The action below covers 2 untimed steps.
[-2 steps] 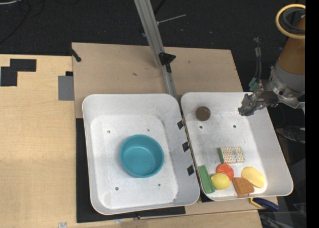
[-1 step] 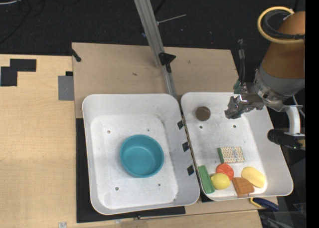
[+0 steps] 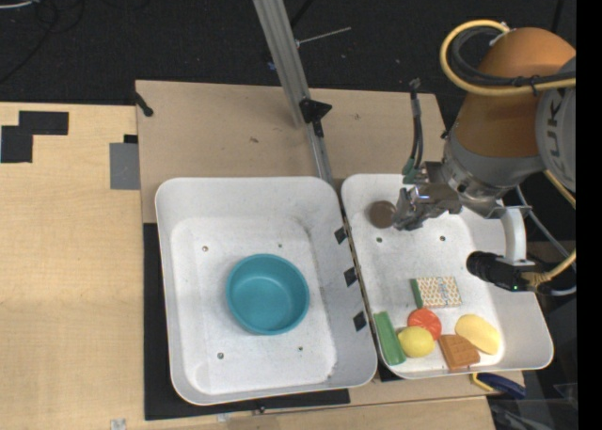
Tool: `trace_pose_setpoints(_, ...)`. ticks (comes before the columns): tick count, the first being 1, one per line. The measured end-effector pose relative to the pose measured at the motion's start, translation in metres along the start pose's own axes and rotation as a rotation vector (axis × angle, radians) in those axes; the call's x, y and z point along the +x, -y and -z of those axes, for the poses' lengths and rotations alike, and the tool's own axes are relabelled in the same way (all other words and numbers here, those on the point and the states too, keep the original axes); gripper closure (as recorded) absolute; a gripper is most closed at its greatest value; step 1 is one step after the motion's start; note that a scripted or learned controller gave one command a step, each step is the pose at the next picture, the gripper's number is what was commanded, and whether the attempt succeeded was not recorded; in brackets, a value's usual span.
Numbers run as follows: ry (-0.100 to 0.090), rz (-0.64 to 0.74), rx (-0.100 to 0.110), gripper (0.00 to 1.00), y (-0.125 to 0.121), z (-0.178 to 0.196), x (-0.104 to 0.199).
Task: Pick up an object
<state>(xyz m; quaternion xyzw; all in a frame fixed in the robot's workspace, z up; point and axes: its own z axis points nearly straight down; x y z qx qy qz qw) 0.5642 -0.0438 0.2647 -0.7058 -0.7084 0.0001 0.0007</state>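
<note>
My gripper [image 3: 406,218] hangs low over the far left part of the right bin [image 3: 442,249]. A small brown round object [image 3: 379,214] lies just to its left, close to the fingers. Whether the two touch is not clear. Along the near side of that bin lie a green stick [image 3: 388,337], a yellow ball [image 3: 416,342], a red ball [image 3: 425,320], a yellow lemon-like piece [image 3: 478,331], a brown block [image 3: 458,352] and a speckled square pad [image 3: 437,291].
The left bin [image 3: 188,230] holds a teal bowl [image 3: 268,293]. A slanted metal rail [image 3: 287,52] rises behind the bins. Black clips [image 3: 346,249] sit on the wall between the bins. A black handle-like part [image 3: 496,269] of the arm hangs over the right bin's right side.
</note>
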Motion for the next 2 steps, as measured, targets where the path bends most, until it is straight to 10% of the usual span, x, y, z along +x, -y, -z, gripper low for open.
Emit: trace_pose_setpoints(2,0.0,0.0,0.001,1.0,0.038,-0.021,0.111)
